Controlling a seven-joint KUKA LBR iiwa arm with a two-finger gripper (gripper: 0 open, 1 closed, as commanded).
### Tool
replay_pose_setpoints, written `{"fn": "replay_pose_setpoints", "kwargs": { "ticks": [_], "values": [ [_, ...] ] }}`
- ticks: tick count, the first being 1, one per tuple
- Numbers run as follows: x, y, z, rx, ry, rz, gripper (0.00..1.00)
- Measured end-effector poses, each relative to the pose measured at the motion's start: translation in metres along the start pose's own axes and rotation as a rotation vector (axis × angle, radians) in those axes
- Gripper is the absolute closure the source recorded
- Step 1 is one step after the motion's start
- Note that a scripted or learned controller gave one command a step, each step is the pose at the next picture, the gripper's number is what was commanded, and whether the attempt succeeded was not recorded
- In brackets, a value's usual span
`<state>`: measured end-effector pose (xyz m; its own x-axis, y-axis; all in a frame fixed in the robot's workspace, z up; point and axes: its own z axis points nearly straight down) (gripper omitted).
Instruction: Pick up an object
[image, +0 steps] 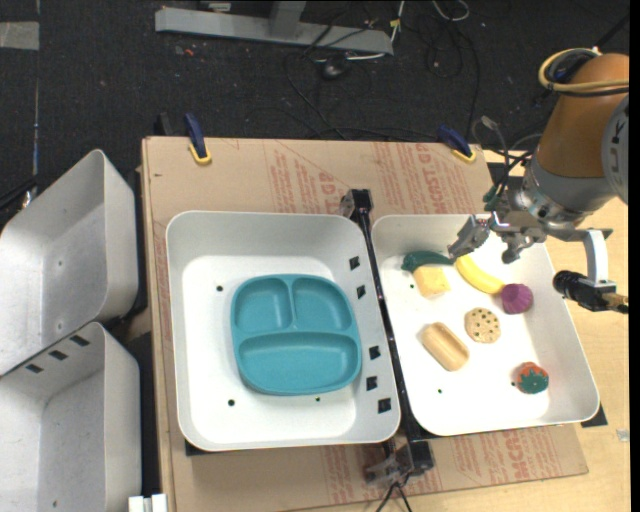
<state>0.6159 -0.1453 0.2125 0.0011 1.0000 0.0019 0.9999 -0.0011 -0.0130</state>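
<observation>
Brown cardboard covers the tabletop (260, 165), which carries two shallow white bins side by side. Left bin (190, 300): a teal divided plate (295, 333) lies flat near its centre. Right bin (570, 385): six small objects lie apart from the plate. A yellow banana (480, 275) lies near the bin's far edge, with a pale yellow block (432, 282) just to its left and a dark green piece (425, 260) touching that block's upper side. A purple ball (516, 298) rests just right of the banana. Nearer the camera lie a round spotted cookie (483, 325), a tan bread-like roll (445, 346) and a red-and-green object (532, 378). The grey-and-orange arm (585, 120) enters from the right; its gripper (492, 240) hangs over the far part of the right bin, just above the banana, fingers spread apart with nothing between them.
</observation>
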Motion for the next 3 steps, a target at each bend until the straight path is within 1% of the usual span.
{"fn": "replay_pose_setpoints", "kwargs": {
  "ticks": [1,2,3],
  "values": [
    [0.0,0.003,-0.008,-0.013,-0.002,-0.003,0.0],
    [-0.004,-0.003,0.039,-0.008,-0.002,0.001,0.0],
    [-0.006,0.001,0.083,-0.009,-0.002,0.0,0.0]
  ]
}}
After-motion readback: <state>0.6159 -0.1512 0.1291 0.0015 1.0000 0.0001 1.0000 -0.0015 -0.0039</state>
